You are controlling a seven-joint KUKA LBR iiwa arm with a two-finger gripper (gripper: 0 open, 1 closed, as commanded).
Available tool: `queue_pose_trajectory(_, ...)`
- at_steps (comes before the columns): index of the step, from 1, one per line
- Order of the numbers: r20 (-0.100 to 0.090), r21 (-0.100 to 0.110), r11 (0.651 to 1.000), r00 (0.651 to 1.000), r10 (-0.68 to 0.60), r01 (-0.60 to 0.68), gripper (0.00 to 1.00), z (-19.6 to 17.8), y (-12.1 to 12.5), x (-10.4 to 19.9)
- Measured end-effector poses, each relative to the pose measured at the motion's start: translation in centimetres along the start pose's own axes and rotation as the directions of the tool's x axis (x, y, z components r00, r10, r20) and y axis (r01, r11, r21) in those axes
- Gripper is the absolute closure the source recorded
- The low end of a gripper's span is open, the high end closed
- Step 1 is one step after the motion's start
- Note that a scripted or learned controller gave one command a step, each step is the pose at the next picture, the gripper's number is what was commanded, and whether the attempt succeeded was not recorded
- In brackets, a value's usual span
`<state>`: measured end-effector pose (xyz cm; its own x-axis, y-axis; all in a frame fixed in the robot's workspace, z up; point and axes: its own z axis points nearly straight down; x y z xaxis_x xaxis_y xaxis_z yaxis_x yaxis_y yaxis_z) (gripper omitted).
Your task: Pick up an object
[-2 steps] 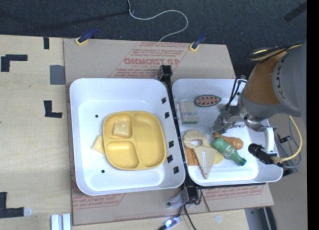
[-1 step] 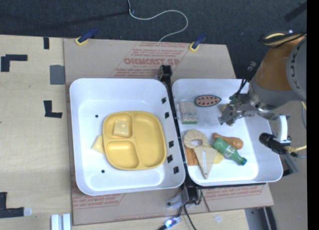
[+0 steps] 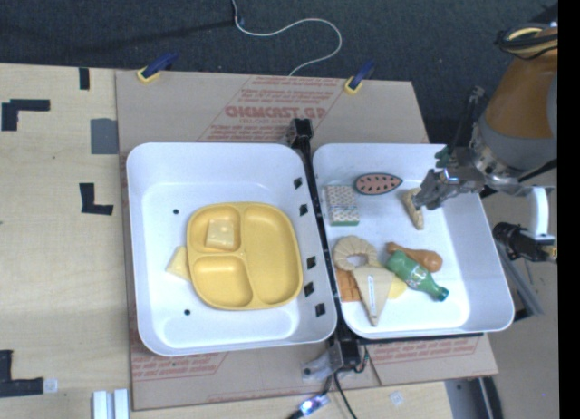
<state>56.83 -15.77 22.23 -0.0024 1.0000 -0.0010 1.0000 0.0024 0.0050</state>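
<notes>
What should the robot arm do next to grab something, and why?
Probably a short move straight down. The end effector hovers in the right bin, right by a small tan piece near the far right side. That piece lies apart from the green bottle and the other toy foods, so it looks like the easiest thing to grab.

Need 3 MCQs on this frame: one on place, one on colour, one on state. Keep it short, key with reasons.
1. Where does the yellow tray lie?
A. left bin
B. right bin
C. on the cardboard

2. What colour is the bottle?
A. red
B. green
C. blue

3. How does the bottle rest?
A. upright
B. on its side
C. in the gripper

Key: 1 A, it sits on the floor of the left bin. 2 B, body and cap are green. 3 B, it lies flat in the right bin, apart from the gripper.
</notes>
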Motion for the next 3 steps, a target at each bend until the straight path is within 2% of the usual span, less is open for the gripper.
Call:
queue_pose_trajectory(1,-0.002,0.006,1.000,1.000,0.001,-0.001,1.00,-0.2,0.0,0.1)
queue_pose_trajectory(3,-0.003,0.009,1.000,1.000,-0.002,0.002,1.00,-1.5,-5.8,9.0)
